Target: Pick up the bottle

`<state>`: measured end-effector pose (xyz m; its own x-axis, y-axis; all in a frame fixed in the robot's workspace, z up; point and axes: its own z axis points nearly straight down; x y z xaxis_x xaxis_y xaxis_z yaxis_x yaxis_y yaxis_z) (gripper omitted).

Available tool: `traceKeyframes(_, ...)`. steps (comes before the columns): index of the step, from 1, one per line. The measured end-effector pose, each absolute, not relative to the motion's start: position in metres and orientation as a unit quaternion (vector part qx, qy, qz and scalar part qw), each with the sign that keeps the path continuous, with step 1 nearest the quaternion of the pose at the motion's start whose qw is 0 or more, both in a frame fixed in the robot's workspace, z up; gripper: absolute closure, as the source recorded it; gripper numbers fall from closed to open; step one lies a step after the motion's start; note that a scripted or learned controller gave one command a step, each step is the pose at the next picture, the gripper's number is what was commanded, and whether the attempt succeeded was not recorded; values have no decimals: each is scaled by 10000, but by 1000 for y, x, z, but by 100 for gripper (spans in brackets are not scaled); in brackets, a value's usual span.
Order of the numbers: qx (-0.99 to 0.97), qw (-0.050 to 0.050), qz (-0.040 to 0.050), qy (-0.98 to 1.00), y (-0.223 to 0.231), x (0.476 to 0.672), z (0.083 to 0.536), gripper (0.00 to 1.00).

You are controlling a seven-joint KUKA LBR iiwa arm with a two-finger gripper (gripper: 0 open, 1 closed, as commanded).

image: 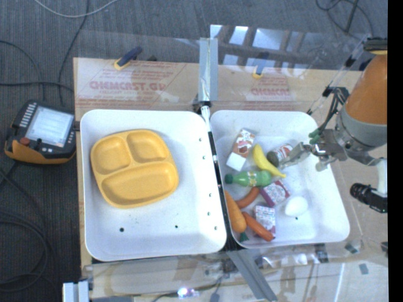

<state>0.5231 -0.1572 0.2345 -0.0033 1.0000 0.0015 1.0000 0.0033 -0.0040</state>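
The camera view looks down at a slant on two shallow white bins side by side; the left white bin holds a yellow plastic tray with three compartments, which lies flat toward the bin's far left part; the right white bin holds a heap of toy food.

The green plastic bottle with a yellow label lies on its side near the middle of the right bin, its cap end pointing to the left wall; a yellow toy banana lies just behind it and touches it (or nearly, the gap is too small to judge). A small white and red carton is at the far left of the heap; an orange toy carrot lies along the left wall in the near part; a white egg-shaped object is to the right of the bottle, near a purple packet.

The grey arm with the orange band comes in from the right; its two-finger gripper is low over the right bin, beside a small dark can-like object, to the right and behind the bottle and apart from it; whether the fingers are wide or narrow I cannot tell.

A black and orange handheld pendant lies on the floor left of the bench.
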Motion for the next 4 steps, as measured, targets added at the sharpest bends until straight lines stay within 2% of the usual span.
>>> traceKeyframes(1, -6649, -43, -24, -7469, -165, 520, 90, 0)
traceKeyframes(2, -6406, 8, 15, -7679, -182, 578, 247, 0)
traceKeyframes(3, -5522, -6, 22, -8337, -190, 669, 263, 0)
traceKeyframes(4, -5561, 8, 21, -8311, -225, 601, 242, 0)
